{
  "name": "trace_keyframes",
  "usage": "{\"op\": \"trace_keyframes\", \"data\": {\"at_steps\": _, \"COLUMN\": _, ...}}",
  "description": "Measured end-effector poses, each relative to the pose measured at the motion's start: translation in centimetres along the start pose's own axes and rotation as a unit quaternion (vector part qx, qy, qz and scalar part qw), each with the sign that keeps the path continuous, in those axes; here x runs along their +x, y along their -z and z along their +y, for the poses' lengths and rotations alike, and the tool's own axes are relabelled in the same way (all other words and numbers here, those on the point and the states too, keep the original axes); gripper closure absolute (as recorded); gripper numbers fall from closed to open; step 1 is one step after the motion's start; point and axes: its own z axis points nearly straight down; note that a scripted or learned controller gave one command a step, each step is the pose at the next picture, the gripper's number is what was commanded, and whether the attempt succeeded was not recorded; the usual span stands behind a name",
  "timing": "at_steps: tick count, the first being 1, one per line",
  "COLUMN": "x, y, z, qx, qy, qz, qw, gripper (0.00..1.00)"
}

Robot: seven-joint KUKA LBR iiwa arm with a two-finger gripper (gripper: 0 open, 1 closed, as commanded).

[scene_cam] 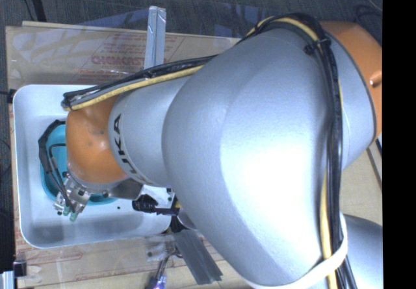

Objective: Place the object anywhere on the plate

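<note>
Here, arm (pixel 260 151) lettered "UKA" (partial), teal plate (pixel 47 180)

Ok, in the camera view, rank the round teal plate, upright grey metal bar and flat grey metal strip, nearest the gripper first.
1. Round teal plate, by the gripper, in the white bin.
2. Flat grey metal strip, below the bin.
3. Upright grey metal bar, above the bin.

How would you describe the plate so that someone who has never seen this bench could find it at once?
Start at the white bin on the left of the camera view, beneath the grey arm. By its left wall, a plate peeks out from under the arm's orange band, beside the hand. Its teal colour and curved rim set it apart from everything around it.
</note>
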Motion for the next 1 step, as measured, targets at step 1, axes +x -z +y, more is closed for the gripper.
{"op": "trace_keyframes", "data": {"at_steps": 1, "x": -1.87, "y": 11.60, "z": -2.25, "qx": -0.003, "qy": 0.317, "qz": -0.007, "qw": 0.9483, "gripper": 1.00}}
